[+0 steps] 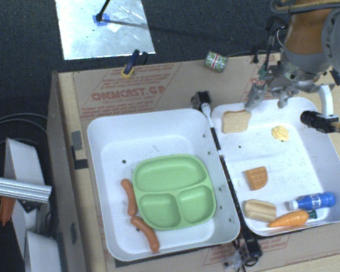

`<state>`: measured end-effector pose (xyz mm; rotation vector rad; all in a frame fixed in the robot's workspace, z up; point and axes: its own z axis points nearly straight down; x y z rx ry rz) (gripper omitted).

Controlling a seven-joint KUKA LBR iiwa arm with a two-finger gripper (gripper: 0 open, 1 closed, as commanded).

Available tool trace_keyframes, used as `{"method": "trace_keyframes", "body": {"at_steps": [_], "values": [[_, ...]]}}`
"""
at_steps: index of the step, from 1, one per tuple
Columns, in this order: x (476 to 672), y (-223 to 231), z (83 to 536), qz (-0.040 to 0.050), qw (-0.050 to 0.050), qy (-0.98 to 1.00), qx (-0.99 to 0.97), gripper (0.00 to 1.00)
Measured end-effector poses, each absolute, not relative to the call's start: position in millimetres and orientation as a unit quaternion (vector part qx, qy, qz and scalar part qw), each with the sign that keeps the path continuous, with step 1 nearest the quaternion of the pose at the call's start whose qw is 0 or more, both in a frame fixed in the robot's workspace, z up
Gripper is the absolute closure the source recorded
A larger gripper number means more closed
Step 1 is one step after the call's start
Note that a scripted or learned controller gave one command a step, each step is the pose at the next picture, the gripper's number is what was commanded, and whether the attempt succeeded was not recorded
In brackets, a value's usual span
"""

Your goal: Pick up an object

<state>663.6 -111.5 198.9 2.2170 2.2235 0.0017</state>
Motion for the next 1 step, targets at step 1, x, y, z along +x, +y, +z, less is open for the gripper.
{"method": "trace_keyframes", "body": {"at_steps": [1], "values": [[602.2,-88.2,169.6,0.0,0.0,0.708,0.706,0.0]]}}
